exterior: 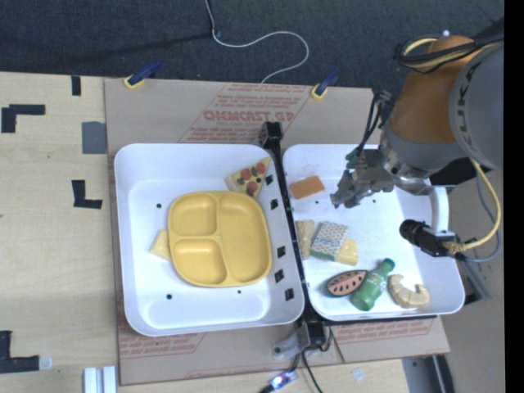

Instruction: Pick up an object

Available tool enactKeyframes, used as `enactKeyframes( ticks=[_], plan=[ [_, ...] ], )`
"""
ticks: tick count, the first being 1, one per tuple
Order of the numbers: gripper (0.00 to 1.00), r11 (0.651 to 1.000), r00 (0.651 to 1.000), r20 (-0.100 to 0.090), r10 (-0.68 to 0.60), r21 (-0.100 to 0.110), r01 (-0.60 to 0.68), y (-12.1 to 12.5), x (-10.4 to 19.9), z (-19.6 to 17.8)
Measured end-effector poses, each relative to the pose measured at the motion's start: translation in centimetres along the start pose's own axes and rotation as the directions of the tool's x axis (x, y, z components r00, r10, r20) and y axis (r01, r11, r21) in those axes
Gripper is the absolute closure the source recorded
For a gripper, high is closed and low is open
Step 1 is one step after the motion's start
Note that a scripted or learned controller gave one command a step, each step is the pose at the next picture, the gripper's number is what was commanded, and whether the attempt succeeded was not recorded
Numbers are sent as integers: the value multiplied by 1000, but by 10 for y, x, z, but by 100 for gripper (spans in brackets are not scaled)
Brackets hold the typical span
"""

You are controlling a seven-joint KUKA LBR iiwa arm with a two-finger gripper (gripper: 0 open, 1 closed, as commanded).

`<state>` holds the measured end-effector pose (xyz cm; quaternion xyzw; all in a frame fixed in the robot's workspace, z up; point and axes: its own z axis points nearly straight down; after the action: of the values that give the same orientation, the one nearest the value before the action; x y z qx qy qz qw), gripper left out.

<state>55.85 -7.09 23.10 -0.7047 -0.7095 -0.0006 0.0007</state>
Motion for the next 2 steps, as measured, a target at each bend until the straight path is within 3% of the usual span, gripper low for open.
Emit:
enactKeyframes(
  ticks=[2],
  plan=[
    [100, 1000, 1000, 3, 7, 4, -7, 9, -5, 18]
  ],
)
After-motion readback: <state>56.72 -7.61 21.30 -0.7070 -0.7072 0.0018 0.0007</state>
